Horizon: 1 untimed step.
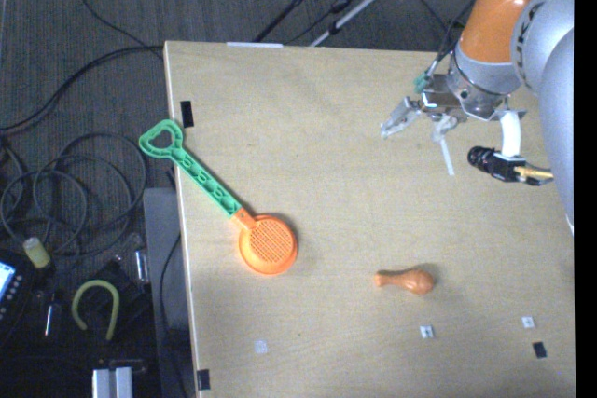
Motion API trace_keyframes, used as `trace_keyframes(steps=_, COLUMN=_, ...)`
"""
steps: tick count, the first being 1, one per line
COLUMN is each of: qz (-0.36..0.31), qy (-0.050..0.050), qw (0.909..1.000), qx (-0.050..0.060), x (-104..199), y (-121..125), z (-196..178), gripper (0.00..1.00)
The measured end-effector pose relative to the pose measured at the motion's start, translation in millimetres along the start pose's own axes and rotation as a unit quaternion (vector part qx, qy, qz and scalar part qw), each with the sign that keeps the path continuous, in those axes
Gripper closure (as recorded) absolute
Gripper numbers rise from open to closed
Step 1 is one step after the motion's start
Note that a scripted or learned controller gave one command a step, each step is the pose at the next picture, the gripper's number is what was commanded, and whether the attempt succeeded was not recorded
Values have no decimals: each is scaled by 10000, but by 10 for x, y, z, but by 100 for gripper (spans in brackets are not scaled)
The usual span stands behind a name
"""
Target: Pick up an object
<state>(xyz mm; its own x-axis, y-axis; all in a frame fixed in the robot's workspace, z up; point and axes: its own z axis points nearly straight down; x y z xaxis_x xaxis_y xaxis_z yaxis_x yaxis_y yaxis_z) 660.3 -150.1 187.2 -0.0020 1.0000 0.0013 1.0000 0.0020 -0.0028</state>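
Lowest in the view, and so nearest the camera, sits a small orange pear-shaped piece [407,281], lying on its side on the tan board [317,98] with its narrow end pointing away from my arm's side. It is well below my pincer [422,130] in the picture and apart from it, nothing touching it.

My pincer hangs over the upper right part of the board, with its two pale fingers [399,119] spread wide: one reaches out toward the far side from my arm, the other angles downward in the picture. Between them is bare board; I have hold of nothing. Whether the tips touch the surface I cannot tell from this slant.

Further off from my pincer, across the board on the side opposite my arm and lower in the view, lies a toy scoop [219,199]. Its round orange mesh head is the end closer to me; its green handle runs away from me at a slant, ending in a loop just at the board's far edge.

Behind my pincer, my wrist carries the orange band [494,14], and a black cable fitting [494,161] hangs just beside it. Beyond the board, dark cables [65,191] coil on the grey floor.
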Motion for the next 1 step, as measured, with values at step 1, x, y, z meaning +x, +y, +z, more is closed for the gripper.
trace_keyframes(steps=1, qz=-1251, qy=-22, qw=9921, qx=-7, x=-698, y=43, z=726, gripper=0)
